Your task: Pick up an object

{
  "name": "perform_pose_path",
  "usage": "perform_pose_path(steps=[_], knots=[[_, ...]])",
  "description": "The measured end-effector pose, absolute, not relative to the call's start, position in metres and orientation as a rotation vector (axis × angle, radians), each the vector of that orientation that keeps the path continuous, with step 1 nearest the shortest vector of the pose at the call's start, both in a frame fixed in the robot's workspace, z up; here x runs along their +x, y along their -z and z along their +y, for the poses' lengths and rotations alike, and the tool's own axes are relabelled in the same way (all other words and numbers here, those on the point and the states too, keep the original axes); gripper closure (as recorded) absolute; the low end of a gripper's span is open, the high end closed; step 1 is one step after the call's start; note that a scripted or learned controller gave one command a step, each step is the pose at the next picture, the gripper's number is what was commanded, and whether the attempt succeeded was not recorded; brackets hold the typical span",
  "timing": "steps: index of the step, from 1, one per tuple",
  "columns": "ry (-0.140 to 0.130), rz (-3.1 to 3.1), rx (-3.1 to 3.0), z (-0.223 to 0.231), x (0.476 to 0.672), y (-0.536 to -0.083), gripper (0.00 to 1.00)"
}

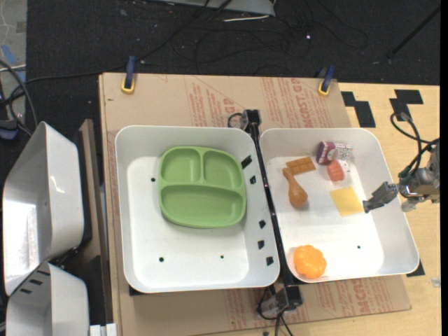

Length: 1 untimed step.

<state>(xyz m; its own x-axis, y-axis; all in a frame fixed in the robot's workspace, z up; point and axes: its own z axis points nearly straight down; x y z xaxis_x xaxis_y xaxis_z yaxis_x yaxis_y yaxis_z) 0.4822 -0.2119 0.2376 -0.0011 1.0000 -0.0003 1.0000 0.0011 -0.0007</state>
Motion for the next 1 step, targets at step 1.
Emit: perform_pose_path(steps=[1], knots=[[-0.003, -2.218, -2.219, -0.2058, 0.4825, -0.1930, 0.00]])
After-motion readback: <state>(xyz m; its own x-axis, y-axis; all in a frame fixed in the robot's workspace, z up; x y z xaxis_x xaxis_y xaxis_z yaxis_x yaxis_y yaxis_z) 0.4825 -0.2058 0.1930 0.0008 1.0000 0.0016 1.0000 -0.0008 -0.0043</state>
